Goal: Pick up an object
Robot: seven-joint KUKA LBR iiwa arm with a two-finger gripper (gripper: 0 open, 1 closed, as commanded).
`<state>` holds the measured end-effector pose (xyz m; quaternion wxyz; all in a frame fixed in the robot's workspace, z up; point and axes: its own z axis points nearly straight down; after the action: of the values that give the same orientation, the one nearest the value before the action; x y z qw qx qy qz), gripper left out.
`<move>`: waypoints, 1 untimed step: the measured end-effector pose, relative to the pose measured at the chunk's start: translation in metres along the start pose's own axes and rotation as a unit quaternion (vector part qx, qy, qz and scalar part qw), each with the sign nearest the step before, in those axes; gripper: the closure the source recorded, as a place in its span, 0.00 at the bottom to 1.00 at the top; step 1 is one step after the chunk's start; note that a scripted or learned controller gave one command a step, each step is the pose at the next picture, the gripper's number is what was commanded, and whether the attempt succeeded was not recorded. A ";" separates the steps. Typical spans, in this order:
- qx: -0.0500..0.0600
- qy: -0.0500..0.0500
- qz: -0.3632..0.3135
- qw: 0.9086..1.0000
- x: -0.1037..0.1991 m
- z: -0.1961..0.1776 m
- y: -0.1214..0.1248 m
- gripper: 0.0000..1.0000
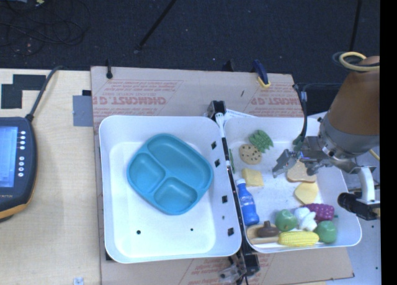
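Gripper [298,164] low in the right bin [353,231], reaching in from 3 o'clock. 2 fingers spread wide apart, nothing held between them. Toast slice [299,172] lying flat just under the fingers, at about 6 o'clock from the tips; cannot tell if touching. Yellow chip [306,192] just past the toast at 5 o'clock. Cheese piece [252,177] at 9 o'clock of the gripper, near but apart. Cookie [250,152] and green leaf toy [261,139] at 10 o'clock, side by side. Blue bottle [247,203] at 7 o'clock, lying along the bin's left wall. Down at 6 o'clock, a heap by the near wall: purple grapes [320,210], green pepper [286,220], white garlic [305,217], corn cob [299,238], green ball [327,232], brown mushroom [267,231]. Far off at 9 o'clock, in the left bin [124,240], 1 blue plate [169,173] with 3 parts.
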<state>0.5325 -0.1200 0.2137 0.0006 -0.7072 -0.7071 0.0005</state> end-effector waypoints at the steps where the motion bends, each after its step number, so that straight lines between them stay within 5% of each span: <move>1: 0.001 -0.001 0.002 1.000 -0.059 0.023 0.006 0.00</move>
<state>0.5381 -0.1787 0.1911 0.0005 -0.7084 -0.7058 0.0021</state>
